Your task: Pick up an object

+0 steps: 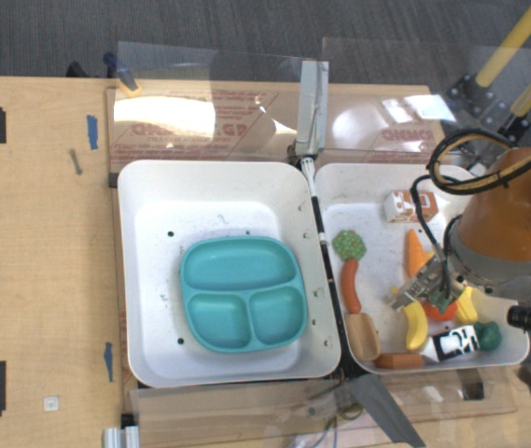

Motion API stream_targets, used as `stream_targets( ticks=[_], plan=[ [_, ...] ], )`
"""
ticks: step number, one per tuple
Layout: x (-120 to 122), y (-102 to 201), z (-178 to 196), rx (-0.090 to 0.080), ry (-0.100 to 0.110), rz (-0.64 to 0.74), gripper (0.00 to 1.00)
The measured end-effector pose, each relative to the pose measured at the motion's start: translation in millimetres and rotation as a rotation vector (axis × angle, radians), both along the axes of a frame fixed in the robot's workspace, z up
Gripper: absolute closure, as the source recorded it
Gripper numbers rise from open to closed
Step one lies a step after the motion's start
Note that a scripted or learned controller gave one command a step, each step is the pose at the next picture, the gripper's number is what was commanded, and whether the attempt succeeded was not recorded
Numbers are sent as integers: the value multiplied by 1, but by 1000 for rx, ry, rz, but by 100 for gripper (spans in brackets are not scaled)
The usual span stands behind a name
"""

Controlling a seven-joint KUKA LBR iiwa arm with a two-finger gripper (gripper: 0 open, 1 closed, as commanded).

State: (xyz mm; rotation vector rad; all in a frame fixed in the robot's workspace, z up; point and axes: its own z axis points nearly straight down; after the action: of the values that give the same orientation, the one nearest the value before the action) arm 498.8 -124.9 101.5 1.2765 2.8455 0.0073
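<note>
Fingers [412, 292]: state cannot tell, crowded among toys. Gripper [426, 292]: low in right bin [370, 187], over yellow banana [416, 325], beside orange carrot [415, 252]. Risk, judged: pinching two items or none, owing to tight clutter. Left bin [153, 194]: teal divided plate [243, 292].

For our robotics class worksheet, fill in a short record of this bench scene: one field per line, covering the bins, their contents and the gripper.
left bin: holds a teal divided plate
right bin: holds toy food
near divider: green broccoli, red sausage, bread piece
far corner: small box
gripper: low in the right bin, over the banana and carrot
grasp: cannot tell
</note>
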Motion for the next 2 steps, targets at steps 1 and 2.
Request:
stream_targets(
  ticks=[1,2],
  plan=[
    [37,83,146,8,10,-92,100],
    [135,177,196,10,16,-228,100]
  ],
)
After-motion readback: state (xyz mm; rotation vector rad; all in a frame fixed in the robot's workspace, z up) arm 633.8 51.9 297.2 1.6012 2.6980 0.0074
